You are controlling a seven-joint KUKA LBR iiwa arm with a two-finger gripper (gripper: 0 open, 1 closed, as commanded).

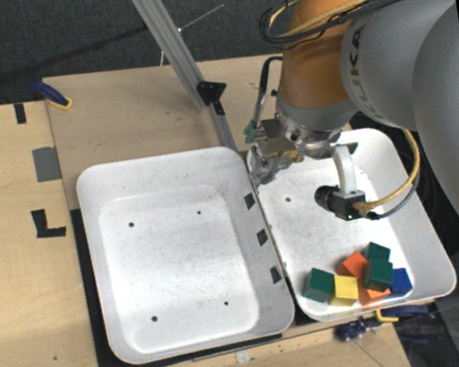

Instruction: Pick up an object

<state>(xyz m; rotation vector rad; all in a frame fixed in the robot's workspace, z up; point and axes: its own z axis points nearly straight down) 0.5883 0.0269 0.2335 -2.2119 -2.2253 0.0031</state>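
Several small blocks lie clustered in the near corner of the right bin [303,210]: a green block [319,283], a yellow block [346,289], an orange block [355,264], a dark green block [379,263] and a blue block [400,281]. My gripper [264,164] hangs below the orange wrist band [312,53], over the far left corner of the right bin. It is well away from the blocks, and I see nothing held in it.
The left bin [175,247] sits beside the right one, and their rims meet at the middle. A slanted metal pole [178,48] rises behind the bins. The grey arm [419,70] covers the right bin's far right side. A black cable unit [340,200] hangs over the bin floor.
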